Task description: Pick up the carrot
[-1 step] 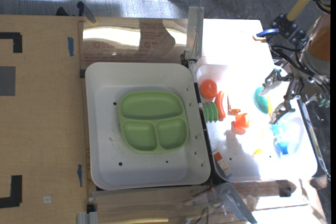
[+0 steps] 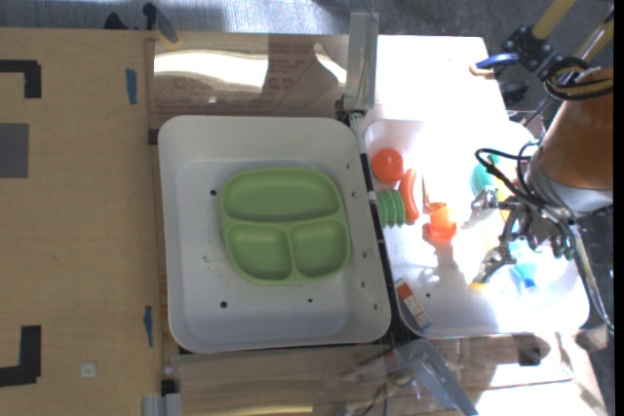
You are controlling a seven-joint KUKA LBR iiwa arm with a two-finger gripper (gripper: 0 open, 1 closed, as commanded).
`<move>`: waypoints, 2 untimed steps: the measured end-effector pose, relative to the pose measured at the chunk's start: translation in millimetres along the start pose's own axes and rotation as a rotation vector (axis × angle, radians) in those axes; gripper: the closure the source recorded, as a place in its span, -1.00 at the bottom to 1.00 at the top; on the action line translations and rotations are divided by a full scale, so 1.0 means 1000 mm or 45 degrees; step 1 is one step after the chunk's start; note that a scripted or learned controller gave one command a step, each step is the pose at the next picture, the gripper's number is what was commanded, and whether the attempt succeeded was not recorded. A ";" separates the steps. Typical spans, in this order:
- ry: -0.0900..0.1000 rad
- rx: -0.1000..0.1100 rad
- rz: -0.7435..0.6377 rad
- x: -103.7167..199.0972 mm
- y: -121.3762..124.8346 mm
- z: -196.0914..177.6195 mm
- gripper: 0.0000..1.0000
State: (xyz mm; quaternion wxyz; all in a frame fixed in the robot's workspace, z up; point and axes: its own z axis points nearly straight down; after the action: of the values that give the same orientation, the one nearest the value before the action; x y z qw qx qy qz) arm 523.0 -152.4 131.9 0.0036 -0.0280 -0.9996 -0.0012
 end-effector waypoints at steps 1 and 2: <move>-0.015 0.002 0.132 -0.054 -0.027 0.038 -1.00; -0.023 0.003 0.221 0.003 -0.037 0.042 -1.00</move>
State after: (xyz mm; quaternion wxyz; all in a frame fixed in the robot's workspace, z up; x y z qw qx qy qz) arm 517.5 -189.2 89.8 -0.0054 -0.1143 -0.9934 0.0004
